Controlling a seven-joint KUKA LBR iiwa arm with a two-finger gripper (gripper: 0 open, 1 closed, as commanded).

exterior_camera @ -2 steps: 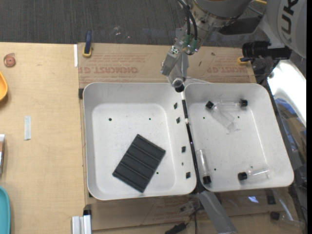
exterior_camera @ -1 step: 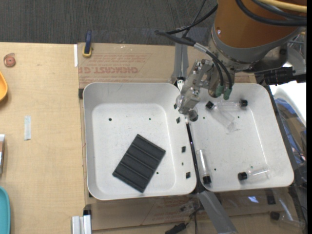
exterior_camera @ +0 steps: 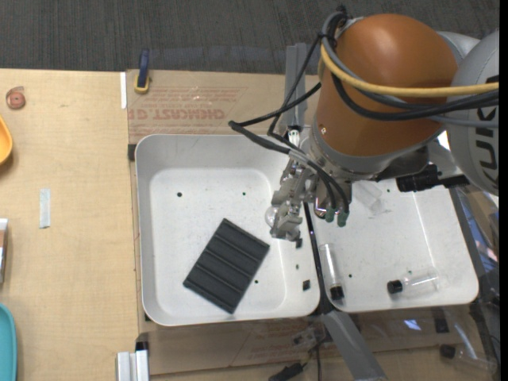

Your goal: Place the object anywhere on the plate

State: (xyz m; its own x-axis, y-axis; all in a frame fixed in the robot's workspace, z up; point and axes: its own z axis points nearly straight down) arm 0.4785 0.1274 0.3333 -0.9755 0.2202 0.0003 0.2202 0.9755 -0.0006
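1. You have the gripper hanging over the right side of the left bin, close to the wall it shares with the right bin. The orange band of the arm hides much of the wrist.
2. From this angle you cannot tell how the fingers stand, nor whether anything sits between them; the metal parts blur together there.
3. The dark ribbed plate lies flat and turned at a slant on the floor of the left bin, just left of and below the gripper, apart from it.
4. The likely candidates for the object are in the right bin: a clear tube with a dark cap lying along the shared wall, and a second clear capped tube near the front right corner. Neither is on the plate.
5. Judged from this, the placing step is not done; you seem to be either carrying toward the plate or between tries.
6. Next, if something is held, move left and forward over the plate and lower before release; if not, go back over the right bin for a tube.
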